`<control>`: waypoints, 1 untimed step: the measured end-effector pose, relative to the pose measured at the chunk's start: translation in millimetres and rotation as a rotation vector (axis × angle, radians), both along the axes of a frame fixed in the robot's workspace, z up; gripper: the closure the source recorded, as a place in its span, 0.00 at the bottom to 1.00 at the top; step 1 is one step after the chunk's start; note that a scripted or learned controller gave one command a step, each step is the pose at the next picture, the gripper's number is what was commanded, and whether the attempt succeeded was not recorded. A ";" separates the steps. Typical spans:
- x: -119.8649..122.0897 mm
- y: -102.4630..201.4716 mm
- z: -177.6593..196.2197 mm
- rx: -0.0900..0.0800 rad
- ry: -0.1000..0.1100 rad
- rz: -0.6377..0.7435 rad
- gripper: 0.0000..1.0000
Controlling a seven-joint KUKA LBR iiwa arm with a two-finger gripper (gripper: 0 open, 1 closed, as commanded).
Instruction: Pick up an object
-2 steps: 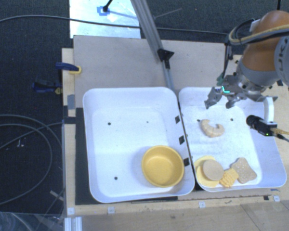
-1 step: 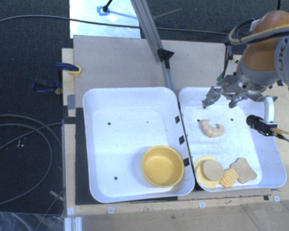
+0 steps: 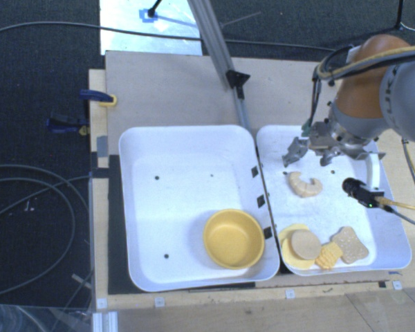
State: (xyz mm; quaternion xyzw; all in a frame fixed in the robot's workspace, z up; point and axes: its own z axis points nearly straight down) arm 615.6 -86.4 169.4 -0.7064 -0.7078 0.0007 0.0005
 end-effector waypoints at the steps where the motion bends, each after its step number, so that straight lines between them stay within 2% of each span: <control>1: 1.6 -2.6 -42.1 0.000 0.001 -0.001 0.00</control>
